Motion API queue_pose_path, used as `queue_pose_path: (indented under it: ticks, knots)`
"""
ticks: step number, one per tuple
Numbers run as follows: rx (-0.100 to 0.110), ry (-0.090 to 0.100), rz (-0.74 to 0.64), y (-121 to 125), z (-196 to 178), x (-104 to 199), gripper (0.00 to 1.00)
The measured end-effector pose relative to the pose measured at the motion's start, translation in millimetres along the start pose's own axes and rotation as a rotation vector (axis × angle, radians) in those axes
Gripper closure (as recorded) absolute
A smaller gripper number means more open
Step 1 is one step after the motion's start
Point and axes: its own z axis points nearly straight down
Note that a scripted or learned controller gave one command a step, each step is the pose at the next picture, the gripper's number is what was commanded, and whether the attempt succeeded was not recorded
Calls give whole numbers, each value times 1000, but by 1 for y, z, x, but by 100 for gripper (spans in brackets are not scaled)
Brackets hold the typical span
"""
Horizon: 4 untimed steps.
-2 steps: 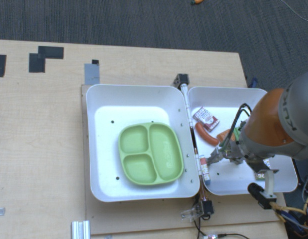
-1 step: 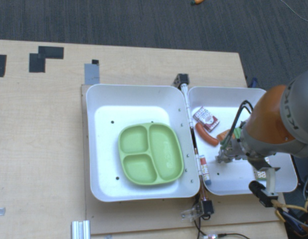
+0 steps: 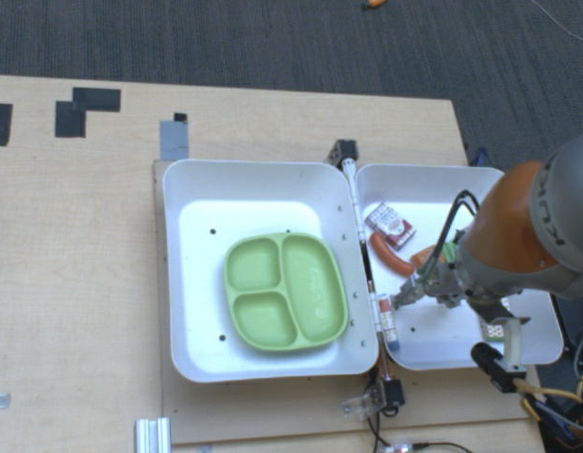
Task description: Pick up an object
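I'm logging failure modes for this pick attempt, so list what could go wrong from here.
1. The pincer sits low in the right bin near its left wall, so it might scrape or catch on the divider.
2. The hot dog and the small red-and-white packet lie close together, so a grasp at one may nudge the other away.

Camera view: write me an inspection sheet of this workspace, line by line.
Surface: wooden bench bearing a left bin and a right bin.
Job's things: green divided plate in the left bin; sausage and small red-and-white packet in the right bin.
Clutter: orange scrap on the carpet.
Grippers: end effector low over the right bin; finger state unreadable.
Cables: black cable looping at the wrist.
Surroundings: dark carpet.
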Motion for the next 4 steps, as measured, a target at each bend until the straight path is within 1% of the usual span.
queue_pose_path:
  ticks: [1, 2, 3, 4]
  knots:
    - [-4, 0, -3, 2, -10, 1, 100]
    - [-4, 0, -2, 1, -10, 1, 0]
    - [-7, 0, -7, 3, -21, 1, 100]
    - [-7, 0, -6, 3, -21, 1, 0]
